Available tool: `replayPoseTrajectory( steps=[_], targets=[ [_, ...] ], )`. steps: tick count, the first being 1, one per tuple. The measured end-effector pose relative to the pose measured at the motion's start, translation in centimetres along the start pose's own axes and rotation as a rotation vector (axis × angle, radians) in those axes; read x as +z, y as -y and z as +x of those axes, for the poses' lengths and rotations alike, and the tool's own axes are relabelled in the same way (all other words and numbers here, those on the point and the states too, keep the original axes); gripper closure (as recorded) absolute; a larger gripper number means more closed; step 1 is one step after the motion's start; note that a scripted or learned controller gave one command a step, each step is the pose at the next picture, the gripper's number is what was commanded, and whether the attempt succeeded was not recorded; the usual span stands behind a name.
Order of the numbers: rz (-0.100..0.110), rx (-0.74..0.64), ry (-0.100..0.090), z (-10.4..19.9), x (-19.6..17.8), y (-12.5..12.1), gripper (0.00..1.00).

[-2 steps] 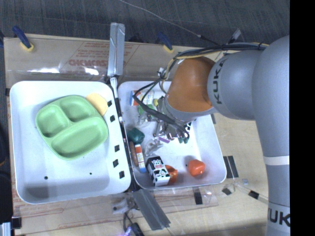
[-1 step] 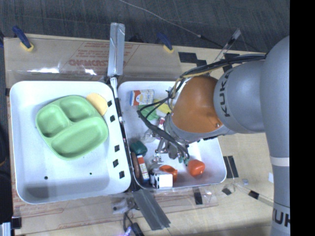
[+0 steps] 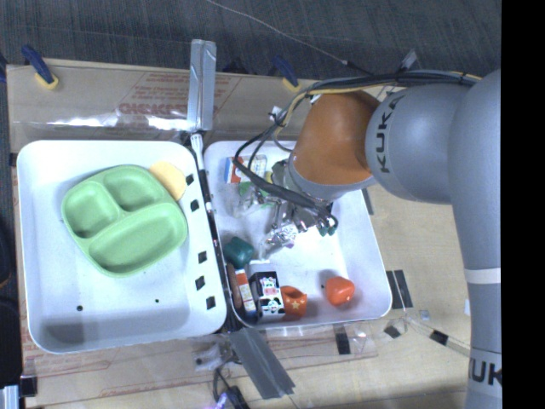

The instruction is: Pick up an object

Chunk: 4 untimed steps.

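The tool (image 3: 285, 228) hangs low inside the right bin (image 3: 368, 254), and whether it is open or closed cannot be told from this angle. It appears to be reaching for a grasp. Just below lie a teal object (image 3: 238, 250), two orange pieces (image 3: 339, 290) and a small carton (image 3: 267, 294); the next move calls for closing on one and lifting.

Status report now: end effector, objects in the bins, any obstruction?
End effector low in right bin, grip unclear. Orange objects and small carton lie loose near front wall. Green divided plate in left bin.
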State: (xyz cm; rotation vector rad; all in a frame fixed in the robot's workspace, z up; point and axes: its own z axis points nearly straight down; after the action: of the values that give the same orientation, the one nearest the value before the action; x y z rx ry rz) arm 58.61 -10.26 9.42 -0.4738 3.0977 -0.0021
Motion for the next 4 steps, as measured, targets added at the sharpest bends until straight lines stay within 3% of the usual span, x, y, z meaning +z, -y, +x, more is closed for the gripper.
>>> replayPoseTrajectory(
  steps=[1,2,3,4],
  targets=[
    [-0.001,-0.077,-0.004,7.1,0.1,-1.6,0.00],
    [-0.003,-0.592,-0.002,1.2,-4.5,-0.9,0.00],
    [-0.006,-0.781,-0.005,3.0,0.2,-1.7,0.00],
    [-0.002,-0.749,-0.001,-4.8,0.0,4.0,0.00]
  ],
)
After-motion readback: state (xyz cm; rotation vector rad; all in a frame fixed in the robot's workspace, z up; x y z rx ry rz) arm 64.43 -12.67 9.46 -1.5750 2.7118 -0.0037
